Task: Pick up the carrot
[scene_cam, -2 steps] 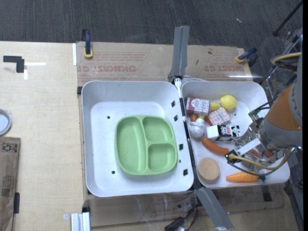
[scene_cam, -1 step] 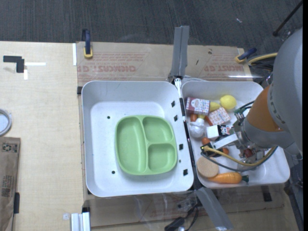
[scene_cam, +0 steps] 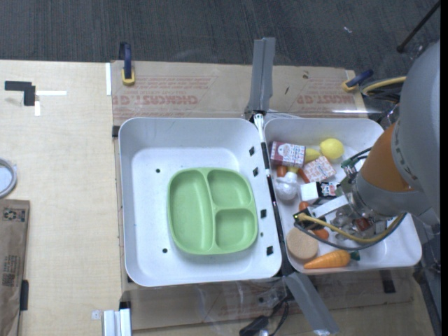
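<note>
Sees the carrot (scene_cam: 327, 260) at the near edge of the right bin (scene_cam: 393, 255), beside a tan disc (scene_cam: 302, 245). Finds the end effector (scene_cam: 341, 219) low in that bin, just behind the carrot (cannot tell whether clenched or released).

The carrot (scene_cam: 327, 260), at the near edge of the white right bin (scene_cam: 315, 124), is orange with a green tip. Beside it lies a tan round biscuit (scene_cam: 302, 244). Toward the far edge are a yellow lemon (scene_cam: 332, 148) and a red-and-white carton (scene_cam: 288, 153). The white left bin (scene_cam: 143, 208) carries a pale green plate (scene_cam: 212, 211).
</note>
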Tool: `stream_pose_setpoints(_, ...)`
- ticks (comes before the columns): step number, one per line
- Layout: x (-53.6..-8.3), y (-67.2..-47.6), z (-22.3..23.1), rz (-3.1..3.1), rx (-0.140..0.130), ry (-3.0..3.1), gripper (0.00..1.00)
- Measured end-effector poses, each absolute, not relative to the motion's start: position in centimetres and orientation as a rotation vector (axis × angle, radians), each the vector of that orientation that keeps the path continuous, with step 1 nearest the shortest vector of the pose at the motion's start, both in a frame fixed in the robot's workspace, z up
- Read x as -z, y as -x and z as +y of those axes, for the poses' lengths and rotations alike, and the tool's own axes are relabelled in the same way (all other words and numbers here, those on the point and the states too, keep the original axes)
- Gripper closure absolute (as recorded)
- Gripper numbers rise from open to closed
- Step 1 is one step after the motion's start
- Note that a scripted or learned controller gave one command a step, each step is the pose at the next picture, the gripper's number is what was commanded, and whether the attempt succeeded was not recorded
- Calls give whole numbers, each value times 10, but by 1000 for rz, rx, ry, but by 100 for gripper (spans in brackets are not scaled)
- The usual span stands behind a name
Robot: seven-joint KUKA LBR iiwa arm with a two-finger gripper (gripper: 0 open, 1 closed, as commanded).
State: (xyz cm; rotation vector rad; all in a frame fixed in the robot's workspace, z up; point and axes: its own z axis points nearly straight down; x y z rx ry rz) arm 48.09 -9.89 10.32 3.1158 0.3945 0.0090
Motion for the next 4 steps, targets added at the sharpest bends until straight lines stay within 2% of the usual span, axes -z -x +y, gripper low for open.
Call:
stream_pose_setpoints(1, -191, -508, -59, 320, 8, -3126, 100)
stream_pose_setpoints(2, -232, -482, 7, 489, 7, -3103, 100)
stream_pose_setpoints(3, -224, -477, -16, 1217, 7, -2898, 100)
stream_pose_setpoints(4, -190, -476, 32, 849, 13, -3026, 100)
